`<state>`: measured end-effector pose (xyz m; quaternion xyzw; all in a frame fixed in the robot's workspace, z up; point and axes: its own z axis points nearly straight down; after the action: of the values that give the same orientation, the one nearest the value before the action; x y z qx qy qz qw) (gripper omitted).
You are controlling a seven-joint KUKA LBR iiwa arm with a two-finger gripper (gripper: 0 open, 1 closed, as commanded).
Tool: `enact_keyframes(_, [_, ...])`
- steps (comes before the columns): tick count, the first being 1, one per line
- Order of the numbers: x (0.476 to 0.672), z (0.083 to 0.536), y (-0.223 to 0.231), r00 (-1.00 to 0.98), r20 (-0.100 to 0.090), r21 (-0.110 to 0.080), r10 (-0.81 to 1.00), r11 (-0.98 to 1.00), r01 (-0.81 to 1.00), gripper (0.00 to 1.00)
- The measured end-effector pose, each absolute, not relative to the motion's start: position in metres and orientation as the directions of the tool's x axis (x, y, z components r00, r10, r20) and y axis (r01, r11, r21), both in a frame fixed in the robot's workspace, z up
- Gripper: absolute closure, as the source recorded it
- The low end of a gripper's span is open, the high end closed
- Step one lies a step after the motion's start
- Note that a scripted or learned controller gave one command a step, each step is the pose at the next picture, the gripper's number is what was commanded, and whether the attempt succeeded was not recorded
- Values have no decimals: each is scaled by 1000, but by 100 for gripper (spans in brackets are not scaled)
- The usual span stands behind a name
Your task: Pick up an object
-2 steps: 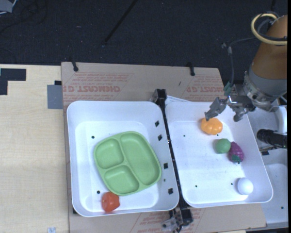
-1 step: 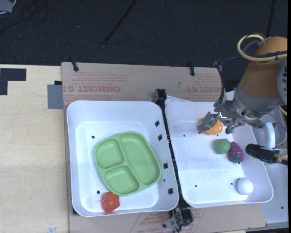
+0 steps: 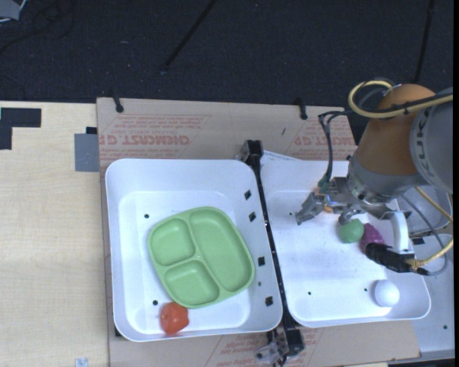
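In the right bin point(image 3: 321, 297), a green ball point(image 3: 350, 231) lies next to a purple object point(image 3: 372, 234), and a white ball point(image 3: 385, 292) rests near the front right corner. My gripper point(image 3: 322, 214) hangs over the back of this bin, just left of the green ball. It is open with nothing between its fingers. One fingertip point(image 3: 300, 216) points left, and the other sits close to the green ball. In the left bin point(image 3: 130, 205) there is a green divided plate point(image 3: 200, 256) with a small red-orange object point(image 3: 174, 318) at its front edge.
A black divider rail point(image 3: 264, 235) runs between the two bins. A black cable end point(image 3: 390, 258) and loose wires hang off the wrist over the right bin's right side. Bare bin floor lies in front of the gripper.
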<state>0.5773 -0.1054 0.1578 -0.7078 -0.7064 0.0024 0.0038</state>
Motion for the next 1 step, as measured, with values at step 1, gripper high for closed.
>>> enact_keyframes(1, [573,114,-106,1,2,-8,1000,-1,1000,0])
